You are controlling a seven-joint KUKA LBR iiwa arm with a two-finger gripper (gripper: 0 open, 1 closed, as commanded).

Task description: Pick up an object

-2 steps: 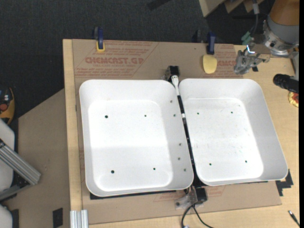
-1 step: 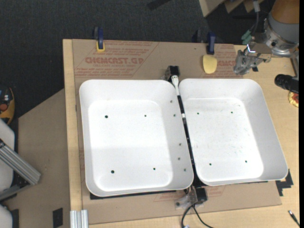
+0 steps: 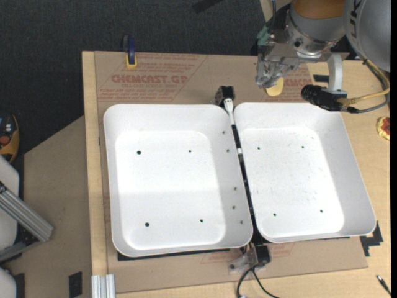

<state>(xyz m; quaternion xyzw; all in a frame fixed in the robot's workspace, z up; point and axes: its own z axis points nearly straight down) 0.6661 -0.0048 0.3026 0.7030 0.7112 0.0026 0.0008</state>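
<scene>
One gripper [image 3: 271,79] (raised) grips a pale yellow object [image 3: 275,86].

Brown board [image 3: 161,73] reads "CHEMCAST GP", red print, upside-down.

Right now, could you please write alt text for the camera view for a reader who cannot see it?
A grey arm's two-finger gripper hangs past the far rim of the right shallow white bin, with a small pale yellow object at its fingertips. The left shallow white bin sits beside it on a brown bench.
</scene>
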